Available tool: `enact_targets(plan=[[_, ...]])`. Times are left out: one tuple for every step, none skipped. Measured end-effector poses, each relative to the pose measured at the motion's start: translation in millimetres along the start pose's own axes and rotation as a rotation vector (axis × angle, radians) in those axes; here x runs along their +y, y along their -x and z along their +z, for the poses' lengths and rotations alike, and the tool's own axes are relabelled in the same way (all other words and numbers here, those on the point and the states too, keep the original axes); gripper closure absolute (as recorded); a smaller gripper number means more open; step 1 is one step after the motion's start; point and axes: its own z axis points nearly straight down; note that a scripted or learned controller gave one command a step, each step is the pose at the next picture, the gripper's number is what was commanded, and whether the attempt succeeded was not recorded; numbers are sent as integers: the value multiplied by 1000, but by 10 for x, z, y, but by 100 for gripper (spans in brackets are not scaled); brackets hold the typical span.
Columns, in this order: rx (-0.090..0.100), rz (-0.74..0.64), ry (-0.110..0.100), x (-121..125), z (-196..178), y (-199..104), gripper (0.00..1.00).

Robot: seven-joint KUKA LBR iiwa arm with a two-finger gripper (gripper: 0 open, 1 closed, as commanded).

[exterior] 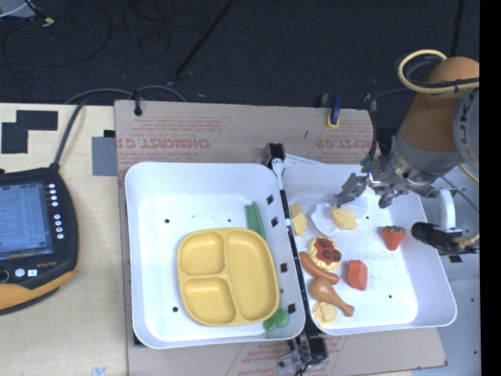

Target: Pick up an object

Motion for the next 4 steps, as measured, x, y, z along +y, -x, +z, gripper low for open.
enact_targets(plan=[[2, -6, 4, -237, -880, -768, 0], [1, -1, -4, -236, -925, -725, 100], [1, 3, -8, -586, -596, -862, 100], [2, 8, -13, -1268, 104, -264, 100]])
